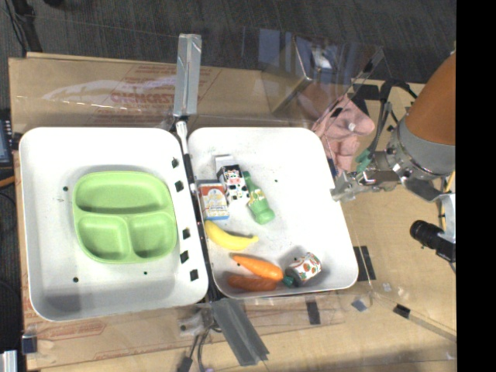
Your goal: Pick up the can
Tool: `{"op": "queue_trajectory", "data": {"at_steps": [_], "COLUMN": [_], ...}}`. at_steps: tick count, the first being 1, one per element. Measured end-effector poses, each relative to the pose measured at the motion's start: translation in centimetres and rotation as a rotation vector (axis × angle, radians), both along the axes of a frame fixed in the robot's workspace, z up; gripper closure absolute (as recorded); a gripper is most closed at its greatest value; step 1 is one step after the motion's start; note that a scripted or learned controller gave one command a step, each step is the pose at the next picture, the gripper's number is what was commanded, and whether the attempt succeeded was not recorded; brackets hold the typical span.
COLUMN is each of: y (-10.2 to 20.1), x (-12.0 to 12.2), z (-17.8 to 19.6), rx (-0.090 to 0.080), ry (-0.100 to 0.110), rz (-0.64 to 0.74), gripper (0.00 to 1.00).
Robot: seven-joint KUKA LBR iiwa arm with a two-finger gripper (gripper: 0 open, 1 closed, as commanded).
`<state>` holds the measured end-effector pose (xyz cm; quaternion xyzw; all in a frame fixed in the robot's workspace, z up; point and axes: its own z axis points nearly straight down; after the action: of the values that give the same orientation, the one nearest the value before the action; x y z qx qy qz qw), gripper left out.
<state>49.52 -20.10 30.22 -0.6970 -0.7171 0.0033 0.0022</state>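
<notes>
The can (304,268) is small and white with red fruit prints. It lies on its side in the front right corner of the right bin (329,208), next to an orange carrot (260,267). My gripper (346,187) hangs just outside that bin's right rim, roughly a hand's width behind the can and a little to its right. Nothing shows between its fingers. The grey arm with its orange band (434,99) comes in from the right edge.
The right bin also holds a banana (229,237), a green bottle (260,205), a cow-print carton (232,181), a red and white pack (214,201) and a reddish sausage (248,283). A green divided tray (124,215) sits in the left bin. A pink object (349,130) lies behind the gripper.
</notes>
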Motion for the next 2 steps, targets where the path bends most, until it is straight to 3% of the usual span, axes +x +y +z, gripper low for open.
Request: {"op": "queue_trajectory", "data": {"at_steps": [2], "y": [0.06], "x": [0.25], "z": [1.92], "rx": [-0.002], "ry": [0.002], "rz": [0.014], "gripper": [1.0]}}
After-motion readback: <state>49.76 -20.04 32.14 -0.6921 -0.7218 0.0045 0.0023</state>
